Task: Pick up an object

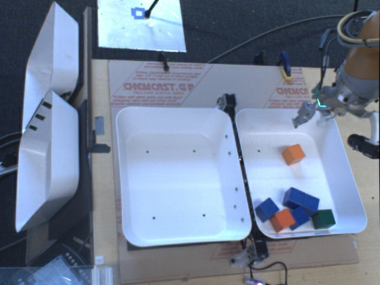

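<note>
The jaws hang over the back right corner of the right bin [347, 159], at the end of the grey arm [356, 70] that comes in from the right; whether they stand open or closed cannot be told, and no object shows between them. Just in front of them and a little to the left, an orange cube [293, 154] lies alone on the bin floor, apart from everything else. Further forward, at the near edge of the same bin, a cluster sits close together: a small blue block [266, 208], a second orange block [283, 219] touching it, a larger blue block [301, 199] behind these, and a dark green cube [323, 219] at the right end. The left bin [127, 159] stands side by side with the right one, their rims meeting along the middle. Both rest on a pale board with red lettering on the desk [101, 230].
</note>
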`<action>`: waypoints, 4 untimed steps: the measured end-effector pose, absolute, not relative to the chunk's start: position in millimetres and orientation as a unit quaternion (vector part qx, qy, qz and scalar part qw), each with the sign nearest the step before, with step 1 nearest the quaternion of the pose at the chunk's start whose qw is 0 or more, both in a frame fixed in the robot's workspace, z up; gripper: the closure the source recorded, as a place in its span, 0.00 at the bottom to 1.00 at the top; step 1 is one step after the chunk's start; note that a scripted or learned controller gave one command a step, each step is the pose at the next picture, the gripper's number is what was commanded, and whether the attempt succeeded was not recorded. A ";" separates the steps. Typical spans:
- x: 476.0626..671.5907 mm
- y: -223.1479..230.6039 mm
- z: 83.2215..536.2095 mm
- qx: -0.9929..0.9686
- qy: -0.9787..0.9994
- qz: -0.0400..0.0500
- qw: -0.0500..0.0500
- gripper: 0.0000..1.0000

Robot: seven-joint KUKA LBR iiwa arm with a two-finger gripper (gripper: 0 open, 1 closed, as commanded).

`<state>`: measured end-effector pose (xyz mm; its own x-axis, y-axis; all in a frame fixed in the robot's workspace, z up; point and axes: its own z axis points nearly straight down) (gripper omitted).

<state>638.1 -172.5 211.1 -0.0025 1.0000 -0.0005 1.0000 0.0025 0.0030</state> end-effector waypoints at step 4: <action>659.3 -81.5 191.2 0.705 0.709 0.003 0.003 1.00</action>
<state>659.3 -81.5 191.2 -0.0057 1.0000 -0.0002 0.9999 0.0057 0.0095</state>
